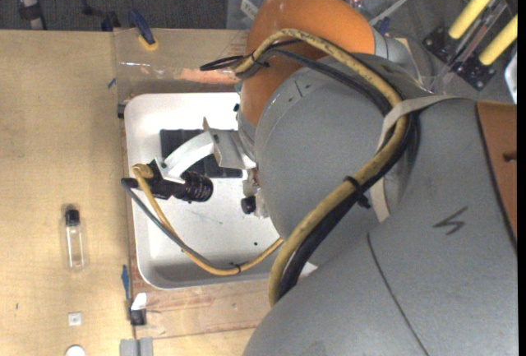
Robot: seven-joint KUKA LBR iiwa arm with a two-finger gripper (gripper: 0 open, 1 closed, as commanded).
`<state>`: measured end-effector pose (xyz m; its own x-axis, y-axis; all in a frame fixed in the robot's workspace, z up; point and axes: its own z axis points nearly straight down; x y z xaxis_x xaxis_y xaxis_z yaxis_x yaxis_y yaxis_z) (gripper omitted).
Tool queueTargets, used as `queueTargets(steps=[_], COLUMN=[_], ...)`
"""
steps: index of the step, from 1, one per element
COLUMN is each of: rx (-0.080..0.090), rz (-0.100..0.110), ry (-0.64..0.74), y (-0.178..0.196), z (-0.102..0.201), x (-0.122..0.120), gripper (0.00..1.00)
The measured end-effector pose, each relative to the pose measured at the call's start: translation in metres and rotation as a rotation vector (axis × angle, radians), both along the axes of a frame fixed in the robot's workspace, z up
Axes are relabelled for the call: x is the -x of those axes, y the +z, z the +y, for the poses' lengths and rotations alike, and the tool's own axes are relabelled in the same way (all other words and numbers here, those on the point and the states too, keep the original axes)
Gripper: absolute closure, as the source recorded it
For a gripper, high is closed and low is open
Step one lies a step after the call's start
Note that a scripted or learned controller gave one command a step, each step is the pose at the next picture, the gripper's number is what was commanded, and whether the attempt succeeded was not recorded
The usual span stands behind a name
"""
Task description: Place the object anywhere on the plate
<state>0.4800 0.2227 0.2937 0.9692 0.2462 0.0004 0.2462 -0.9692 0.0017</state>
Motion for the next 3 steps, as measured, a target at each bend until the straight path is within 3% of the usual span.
queueTargets(steps=[1,2,3], rx=[-0.001,-0.001,-0.002], rz=[0.007,0.005,0.007], ry=[0.334,0.677,0.46], y=[-0.147,-0.088,-0.196], z=[0.002,0.002,-0.02], x=[0.002,-0.051,-0.003], gripper=[1.0,1.0,1.0])
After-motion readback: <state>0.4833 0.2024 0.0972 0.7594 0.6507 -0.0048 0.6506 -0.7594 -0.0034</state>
